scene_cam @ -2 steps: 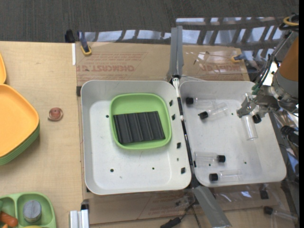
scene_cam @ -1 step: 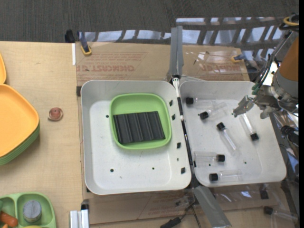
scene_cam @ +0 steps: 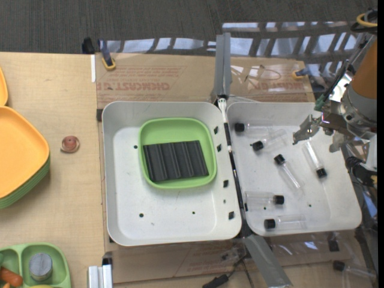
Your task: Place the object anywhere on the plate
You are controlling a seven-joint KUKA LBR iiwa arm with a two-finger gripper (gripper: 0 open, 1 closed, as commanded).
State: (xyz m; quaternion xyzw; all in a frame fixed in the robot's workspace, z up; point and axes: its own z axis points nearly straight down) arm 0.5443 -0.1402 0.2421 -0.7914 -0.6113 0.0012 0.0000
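**Vials in the right bin, plate waiting with a black mat on it**

The task's objects appear to be the clear vials with black caps (scene_cam: 287,171) scattered across the right bin (scene_cam: 354,218), lower right of centre in the frame; several lie flat and apart from one another. None is on the green plate (scene_cam: 176,126), which sits in the upper middle of the left bin (scene_cam: 120,221) and bears a dark ribbed mat (scene_cam: 177,160). So the placing looks not yet done: a vial has to be picked up, carried across the divider between the bins and set down on the plate.

The gripper (scene_cam: 315,128) hovers at the right bin's upper right, above the vials; I cannot tell how far its fingers stand apart, and nothing is visibly between them.

Both bins rest on brown cardboard (scene_cam: 168,83) over a pale wooden bench (scene_cam: 66,185). At the frame's left are stacked orange plates (scene_cam: 21,155), a small reddish knob (scene_cam: 70,143), and a green compartment tray (scene_cam: 27,263) in the lower left corner. Dark carpet (scene_cam: 150,8) runs along the top.
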